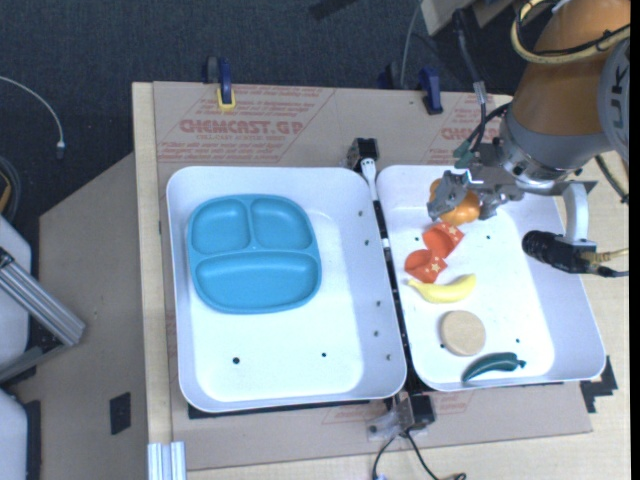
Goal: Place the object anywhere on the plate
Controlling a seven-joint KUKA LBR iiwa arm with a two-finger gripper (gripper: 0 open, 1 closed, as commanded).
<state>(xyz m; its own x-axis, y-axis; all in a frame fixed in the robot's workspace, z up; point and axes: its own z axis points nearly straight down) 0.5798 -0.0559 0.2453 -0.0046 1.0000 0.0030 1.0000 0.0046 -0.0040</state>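
Orange rounded toy fruit (460,211) lies at the far end of the right-hand shallow white bin (560,308), directly under the grey two-finger gripper (457,196), which sits low over it. Whether the gripper has hold of the fruit, or how wide it stands, cannot be told from this slant; the metal hides the contact.

The blue three-compartment plastic plate (255,251) rests in the left-hand white bin (290,358), well apart from the fruit, with the raised rims of both bins between them.

Close beside the fruit lies a red toy pepper piece (434,251), then a yellow toy banana (446,288), a tan round disc (463,332) and a dark green curved pod (492,365) nearer the front.

Judgement: a sound grasp should centre on the orange fruit alone and keep clear of the red piece just beside it. The lift should clear both rims before crossing, and release should come low over any compartment, since a rounded item may roll.
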